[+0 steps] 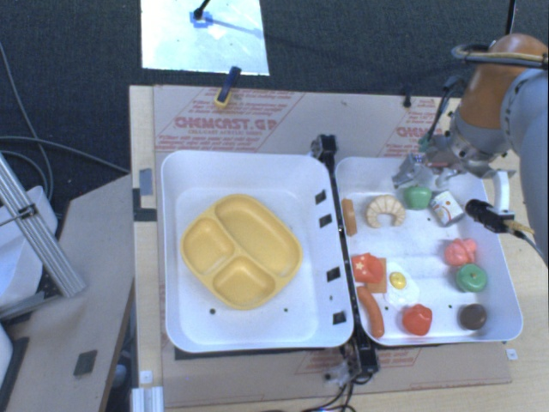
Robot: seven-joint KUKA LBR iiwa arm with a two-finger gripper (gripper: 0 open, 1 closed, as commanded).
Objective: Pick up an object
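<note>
I see the gripper (pixel 418 178) over a green round toy (pixel 418 197) near the right bin's (pixel 506 269) back edge; can't tell its grip.

A divided tray (pixel 241 250) is set in the left bin (pixel 176 316); toy foods (pixel 418 269) are scattered in the right bin (pixel 508 312).

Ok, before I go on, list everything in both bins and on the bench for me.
Divided plate: 1, yellow, left bin.
Croissant: 1, tan, right bin, upper middle.
Green ball: 1, green, beside the pincer.
Small can: 1, white, right of the ball.
Sausages: 2, orange, along the right bin's left wall.
Fried egg: 1, white and yellow, centre.
Red pieces: 3, red to pink, scattered.
Green donut: 1, right side.
Brown ball: 1, lower right corner.
Arm: 1, grey and orange, from the right.
Pincer: 1, grey, over the right bin's top.
</note>
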